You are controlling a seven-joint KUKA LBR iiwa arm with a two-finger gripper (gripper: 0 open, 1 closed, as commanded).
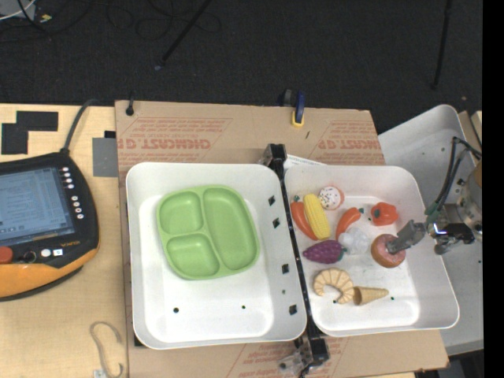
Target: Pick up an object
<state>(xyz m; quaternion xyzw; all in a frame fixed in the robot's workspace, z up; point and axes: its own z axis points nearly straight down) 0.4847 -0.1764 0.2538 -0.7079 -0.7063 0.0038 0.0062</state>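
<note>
The right bin [429, 305] holds several toy foods. Among them are a yellow corn cob [316, 215], an orange chili [299, 219], a pink-and-white donut [331, 198], a red pepper [384, 213], an orange carrot [347, 221], purple grapes [324, 251], a croissant [334, 283], an ice cream cone [368, 294] and a dark red apple [386, 252]. My gripper [408, 236] reaches in from the right and sits low over the apple's right edge. Whether it touches the apple is unclear.
The left bin [150, 305] carries a green divided plate [208, 231]. A black divider [287, 242] runs between the bins. A teach pendant [43, 223] lies to the left of the bench. Arm cables [453, 187] hang at the right.
</note>
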